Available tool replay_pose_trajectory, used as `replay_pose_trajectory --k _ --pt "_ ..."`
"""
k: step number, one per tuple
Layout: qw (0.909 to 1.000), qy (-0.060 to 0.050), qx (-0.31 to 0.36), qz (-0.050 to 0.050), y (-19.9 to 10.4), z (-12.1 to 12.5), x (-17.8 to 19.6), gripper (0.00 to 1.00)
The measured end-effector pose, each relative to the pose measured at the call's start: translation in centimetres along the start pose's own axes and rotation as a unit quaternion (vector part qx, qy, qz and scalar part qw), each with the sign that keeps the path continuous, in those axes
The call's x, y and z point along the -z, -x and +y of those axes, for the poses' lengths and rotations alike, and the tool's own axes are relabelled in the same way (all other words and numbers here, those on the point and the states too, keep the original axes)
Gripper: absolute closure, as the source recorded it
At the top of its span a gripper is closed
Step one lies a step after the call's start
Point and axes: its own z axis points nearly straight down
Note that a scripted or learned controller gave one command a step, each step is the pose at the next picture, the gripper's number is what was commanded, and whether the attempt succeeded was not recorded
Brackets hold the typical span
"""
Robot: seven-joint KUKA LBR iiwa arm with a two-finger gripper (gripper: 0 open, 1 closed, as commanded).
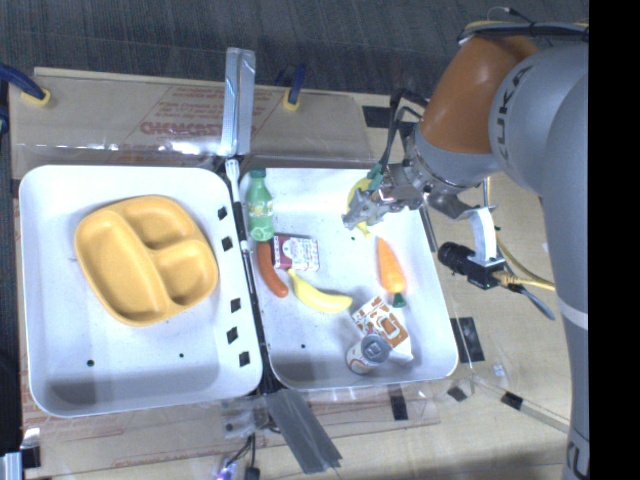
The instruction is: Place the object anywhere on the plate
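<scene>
A dark grey ribbed floor [150, 18] runs along the top of the view, behind the worktop [320, 118]. The worktop's surface is light brown, cardboard-like, with faint red print near its far edge. Two clamps grip that far edge, one blue and yellow at the left [25, 86], another near the middle [291, 86]. A metal bracket [239, 98] stands upright between them. The light is even and soft, with mild shadows.
</scene>
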Motion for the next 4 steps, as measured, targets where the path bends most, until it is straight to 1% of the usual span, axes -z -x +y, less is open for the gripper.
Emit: replay_pose_trajectory --k 1,2,3,4 --pt "0.9998 -0.001 -0.020 0.000 -5.7 0.1 -1.5 1.00" --pt "0.9991 -0.002 0.042 0.001 -14.2 2.8 -3.8 1.00" --pt "0.9819 -0.002 0.190 0.000 -21.6 0.8 -3.8 1.00" --pt "0.9820 -0.002 0.189 0.000 -21.6 0.8 -3.8 0.00"
